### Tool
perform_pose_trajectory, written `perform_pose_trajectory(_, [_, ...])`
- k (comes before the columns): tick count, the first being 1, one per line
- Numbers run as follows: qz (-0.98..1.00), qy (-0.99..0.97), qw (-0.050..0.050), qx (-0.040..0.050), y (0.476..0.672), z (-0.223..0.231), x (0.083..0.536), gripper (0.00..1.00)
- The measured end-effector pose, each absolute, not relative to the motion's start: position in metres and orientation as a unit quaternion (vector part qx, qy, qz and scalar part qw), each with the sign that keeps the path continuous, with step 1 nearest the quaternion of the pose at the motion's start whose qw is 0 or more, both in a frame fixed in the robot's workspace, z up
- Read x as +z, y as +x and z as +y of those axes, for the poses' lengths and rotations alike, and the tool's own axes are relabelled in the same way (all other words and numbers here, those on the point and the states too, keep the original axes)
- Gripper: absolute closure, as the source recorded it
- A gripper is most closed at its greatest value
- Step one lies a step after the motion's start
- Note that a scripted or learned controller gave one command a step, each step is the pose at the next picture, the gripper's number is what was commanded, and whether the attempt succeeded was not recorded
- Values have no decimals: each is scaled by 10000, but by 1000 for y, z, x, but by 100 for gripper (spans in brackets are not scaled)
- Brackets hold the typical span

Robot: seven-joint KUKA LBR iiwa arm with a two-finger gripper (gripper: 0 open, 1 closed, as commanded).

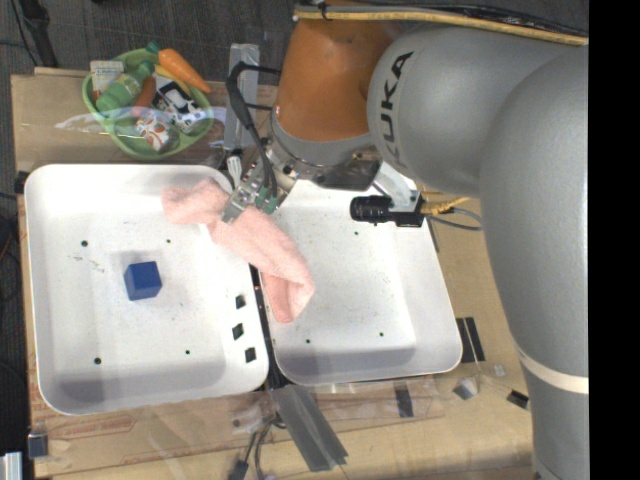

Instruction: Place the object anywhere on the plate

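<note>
I see the tool point(243, 196) low over the inner edge of the left bin point(60, 268), right at the pink cloth point(262, 243). Its tips sit down in the cloth's folds, and the cloth seems bunched up around them, but I can't tell how wide the tool is spread or whether it really has hold of the fabric. The cloth drapes across the divide between the two bins: one end lies bunched in the left bin near its back right corner, the other trails over the shared rims into the right bin point(400, 298). A small blue cube point(143, 279) rests on the floor of the left bin, well apart from the cloth. Beyond the left bin, on the counter point(40, 108), stands a green bowl point(150, 108) heaped with toy food. The arm's orange band point(320, 78) looms above the tool.
</note>
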State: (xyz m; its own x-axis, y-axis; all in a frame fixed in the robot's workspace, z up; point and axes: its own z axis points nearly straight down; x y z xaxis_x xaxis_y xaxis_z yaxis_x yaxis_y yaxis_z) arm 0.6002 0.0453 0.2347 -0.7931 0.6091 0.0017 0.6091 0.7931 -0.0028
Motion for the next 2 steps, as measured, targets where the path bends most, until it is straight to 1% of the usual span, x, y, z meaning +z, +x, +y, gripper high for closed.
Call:
perform_pose_trajectory(1, [-9921,-1254,23,12,586,91,233,100])
perform_pose_trajectory(2, [-10000,15,20,7,556,131,231,100])
